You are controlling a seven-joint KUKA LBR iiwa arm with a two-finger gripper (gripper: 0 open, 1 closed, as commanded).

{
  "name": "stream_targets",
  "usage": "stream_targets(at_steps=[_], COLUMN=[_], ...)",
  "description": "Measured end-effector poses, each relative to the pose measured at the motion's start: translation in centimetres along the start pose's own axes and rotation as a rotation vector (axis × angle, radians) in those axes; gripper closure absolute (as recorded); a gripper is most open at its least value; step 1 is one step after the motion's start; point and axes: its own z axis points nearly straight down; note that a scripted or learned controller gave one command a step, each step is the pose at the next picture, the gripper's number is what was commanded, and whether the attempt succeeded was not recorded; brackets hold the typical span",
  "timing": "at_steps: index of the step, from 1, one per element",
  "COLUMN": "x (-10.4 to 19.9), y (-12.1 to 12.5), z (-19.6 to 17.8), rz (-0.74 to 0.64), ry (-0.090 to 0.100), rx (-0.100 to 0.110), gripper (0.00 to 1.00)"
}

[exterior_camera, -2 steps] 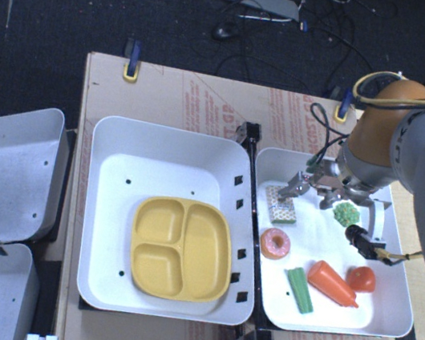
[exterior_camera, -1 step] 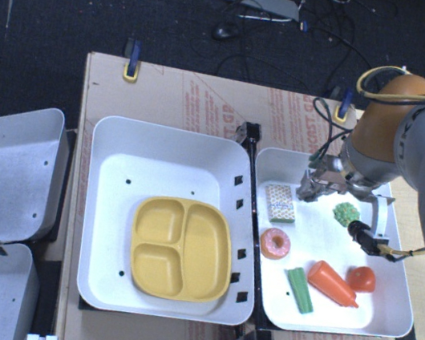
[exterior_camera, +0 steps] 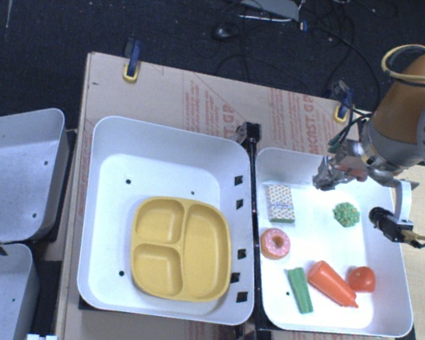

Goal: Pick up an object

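Green broccoli floret (exterior_camera: 345,214) lies nearest the gripper (exterior_camera: 326,179), just down and right of it in the right bin (exterior_camera: 401,276); nothing sits between the tips, their spread unreadable. Same bin: patterned block (exterior_camera: 280,202), donut (exterior_camera: 274,243), carrot (exterior_camera: 331,283), tomato (exterior_camera: 362,278), green stick (exterior_camera: 300,290). Left bin (exterior_camera: 107,187) holds a yellow divided tray (exterior_camera: 181,248).

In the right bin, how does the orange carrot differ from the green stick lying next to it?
The carrot is orange and tapered, wide at one end and narrow at the other; the green stick is flat and evenly narrow. The carrot is thicker than the stick. The carrot points toward the red tomato and touches it; the stick runs more steeply toward the bin's near rim. Both are long and lie flat in the right bin.
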Motion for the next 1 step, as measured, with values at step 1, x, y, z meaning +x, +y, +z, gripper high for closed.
stream_targets(at_steps=[1], x=[-0.16], y=[0.86], z=[-6.23], rz=[-0.004], ry=[0.0], rx=[-0.002], gripper=[1.0])
